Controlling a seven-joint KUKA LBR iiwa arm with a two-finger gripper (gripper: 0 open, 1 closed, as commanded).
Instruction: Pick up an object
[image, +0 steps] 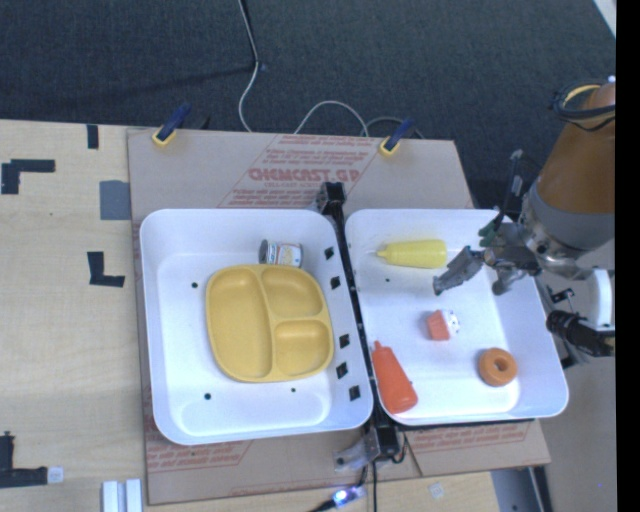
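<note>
The gripper (478, 270) hangs over the right bin (530, 405), toward its upper right part, with its two dark fingers spread wide and nothing between them. One finger (452, 276) angles down to the left; the other sits close to the bin's right wall. The grey and orange arm (580, 170) comes in from the right side of the frame, and its upper part is cut off by the frame edge.

Four things lie in the right bin. A yellow corn cob (412, 253) rests near the top, its long axis running left to right, the narrower end pointing toward the divider between the bins. It lies just left of the fingers, apart from them. An orange carrot (393, 377) lies at the lower left of this bin, long axis running from upper left to lower right, thin end up by the divider, thick end toward the bin's near wall. A small red and white piece (440, 325) sits in the middle; what it is I cannot make out. An orange ring like a doughnut (497, 367) lies flat at the lower right.

In the left bin (165, 300) a yellow divided plate (268, 323) takes the middle, and a small can (281, 253) lies on its side just above it, its label too blurred to read.
</note>
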